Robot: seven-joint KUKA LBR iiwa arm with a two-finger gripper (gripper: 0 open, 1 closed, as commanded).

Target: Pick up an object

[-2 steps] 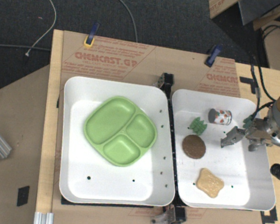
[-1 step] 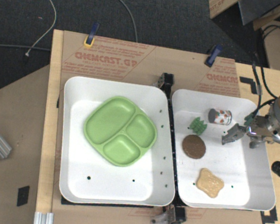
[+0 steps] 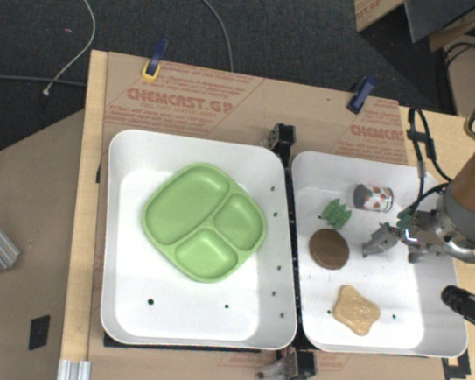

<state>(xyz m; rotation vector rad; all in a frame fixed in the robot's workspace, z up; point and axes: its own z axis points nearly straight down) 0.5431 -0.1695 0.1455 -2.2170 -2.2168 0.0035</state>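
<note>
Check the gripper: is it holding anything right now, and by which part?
Nothing is held. The grey two-finger gripper hovers over the right white bin, with no object between its fingers; the round brown disc lies apart, beside it.

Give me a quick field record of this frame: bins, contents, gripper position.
left bin: green divided plate
right bin: small can lying on its side, green toy, brown round piece, tan lump
gripper: over right bin, right of the brown round piece, nothing seen between its fingers
arm: enters from the right, orange band above wrist
</note>
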